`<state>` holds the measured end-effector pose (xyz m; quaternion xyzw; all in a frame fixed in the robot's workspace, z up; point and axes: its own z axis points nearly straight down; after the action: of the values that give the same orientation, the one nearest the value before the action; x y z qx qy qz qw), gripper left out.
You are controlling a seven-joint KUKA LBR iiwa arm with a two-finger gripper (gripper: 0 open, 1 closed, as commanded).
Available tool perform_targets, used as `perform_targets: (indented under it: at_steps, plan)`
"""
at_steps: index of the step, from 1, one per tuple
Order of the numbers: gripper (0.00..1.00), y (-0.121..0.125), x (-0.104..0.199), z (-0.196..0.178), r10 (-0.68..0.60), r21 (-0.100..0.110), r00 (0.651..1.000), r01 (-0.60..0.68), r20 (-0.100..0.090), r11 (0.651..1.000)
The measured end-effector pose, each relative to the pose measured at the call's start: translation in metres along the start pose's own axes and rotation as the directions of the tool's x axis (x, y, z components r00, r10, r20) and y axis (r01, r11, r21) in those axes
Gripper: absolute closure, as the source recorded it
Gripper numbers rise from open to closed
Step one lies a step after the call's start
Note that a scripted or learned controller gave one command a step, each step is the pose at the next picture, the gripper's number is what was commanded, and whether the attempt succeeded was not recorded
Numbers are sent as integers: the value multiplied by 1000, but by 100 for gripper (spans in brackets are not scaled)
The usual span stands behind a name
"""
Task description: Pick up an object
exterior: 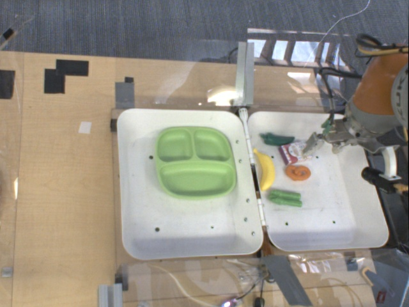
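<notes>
While claw (313, 144) hovers by wrapper (291, 152), bin's (358, 235) near edge lies open.

place: robotics lab | signs: wooden bench (57, 190) with black marker patches (64, 74) | two white bins (137, 235) in metal brackets | clear guard panels | loose cables (339, 24) | grey carpet floor (160, 11) | grey-and-orange robot arm (377, 94)
</notes>
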<state>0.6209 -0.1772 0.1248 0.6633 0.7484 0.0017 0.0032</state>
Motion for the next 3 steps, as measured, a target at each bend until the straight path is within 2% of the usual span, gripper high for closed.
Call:
perform_targets:
  at_steps: [1,2,3]
  plan:
    - [0,-32,61,25,-28,-23,1000,29,7,999]
    - [0,-16,46,25,-216,-21,976,216,7,976]
    - [0,-1,-13,26,-326,-20,945,326,14,945]
